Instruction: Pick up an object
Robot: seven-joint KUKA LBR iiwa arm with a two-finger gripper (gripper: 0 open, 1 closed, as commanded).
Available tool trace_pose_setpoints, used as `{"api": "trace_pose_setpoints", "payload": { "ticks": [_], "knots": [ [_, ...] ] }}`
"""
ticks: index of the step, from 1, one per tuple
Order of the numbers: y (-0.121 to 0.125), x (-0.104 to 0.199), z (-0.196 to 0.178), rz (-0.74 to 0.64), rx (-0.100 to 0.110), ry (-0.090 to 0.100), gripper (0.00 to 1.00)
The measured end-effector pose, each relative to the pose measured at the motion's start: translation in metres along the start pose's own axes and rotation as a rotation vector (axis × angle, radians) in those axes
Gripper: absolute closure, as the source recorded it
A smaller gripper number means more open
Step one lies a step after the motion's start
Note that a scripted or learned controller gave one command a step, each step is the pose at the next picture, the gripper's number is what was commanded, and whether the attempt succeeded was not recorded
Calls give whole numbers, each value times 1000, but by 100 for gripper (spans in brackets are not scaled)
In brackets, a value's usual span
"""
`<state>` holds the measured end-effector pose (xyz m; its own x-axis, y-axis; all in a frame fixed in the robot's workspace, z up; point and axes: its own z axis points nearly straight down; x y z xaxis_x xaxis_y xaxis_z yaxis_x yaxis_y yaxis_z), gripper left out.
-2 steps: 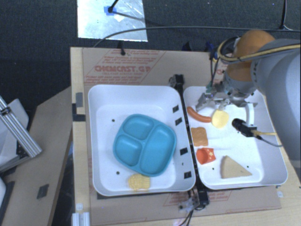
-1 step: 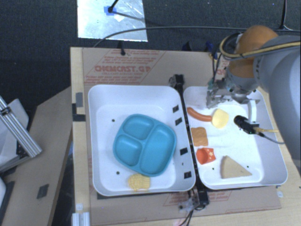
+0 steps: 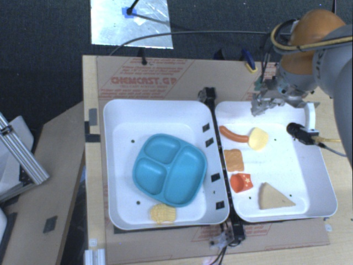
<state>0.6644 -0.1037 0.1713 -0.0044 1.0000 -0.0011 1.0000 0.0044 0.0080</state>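
A crinkled foil sheet [image 3: 131,14] lies on dark carpet [image 3: 44,37] beyond the cardboard-covered bench [image 3: 146,73].

Bright, even light; soft shadows, slightly grainy.

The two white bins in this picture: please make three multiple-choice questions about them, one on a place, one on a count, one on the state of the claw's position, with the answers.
1. Where does the blue divided plate lie?
A. in the left bin
B. in the right bin
C. on the cardboard outside the bins

2. How many food pieces lie in the right bin?
A. two
B. five
C. eight

3. Where is the claw?
A. over the blue plate
B. over the far edge of the right bin
C. over the foil sheet

Answers: 1 A, the plate rests inside the left bin. 2 B, a sausage, a yellow piece, an orange piece, a red piece and a tan wedge are there. 3 B, it hangs at that bin's far rim, apart from the food.
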Motion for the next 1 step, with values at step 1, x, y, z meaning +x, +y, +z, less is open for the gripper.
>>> {"api": "trace_pose_setpoints", "payload": {
  "ticks": [1],
  "knots": [
    [2,0,-55,-2,0,0,100]
  ]
}}
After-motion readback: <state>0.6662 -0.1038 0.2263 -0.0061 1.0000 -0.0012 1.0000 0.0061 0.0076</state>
